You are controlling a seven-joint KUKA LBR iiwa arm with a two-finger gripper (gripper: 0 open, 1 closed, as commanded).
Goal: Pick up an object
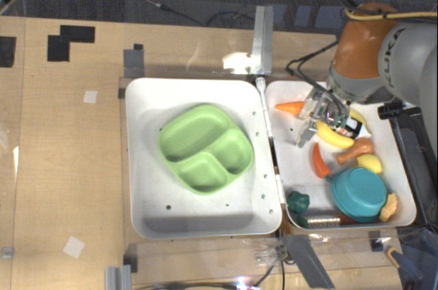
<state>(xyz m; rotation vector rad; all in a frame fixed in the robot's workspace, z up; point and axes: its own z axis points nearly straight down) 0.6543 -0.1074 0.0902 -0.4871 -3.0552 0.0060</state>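
My gripper point(309, 119) hangs over the upper part of the right bin point(405, 213), reaching in from the right under the orange wrist band. It is open, with nothing between its fingers. An orange carrot point(289, 107) lies just to its left. A yellow banana point(334, 137) lies just to its right, partly under the gripper body. Below them are a red pepper point(319, 162), an orange piece point(354, 150), a yellow lemon point(369, 163) and a teal bowl point(358, 191).
A green divided plate point(205, 147) lies in the left bin point(144, 213). A dark green item point(298, 200), a brown stick point(321, 219) and a tan piece point(390, 206) crowd the right bin's front. A metal divider post point(263, 42) stands behind the bins.
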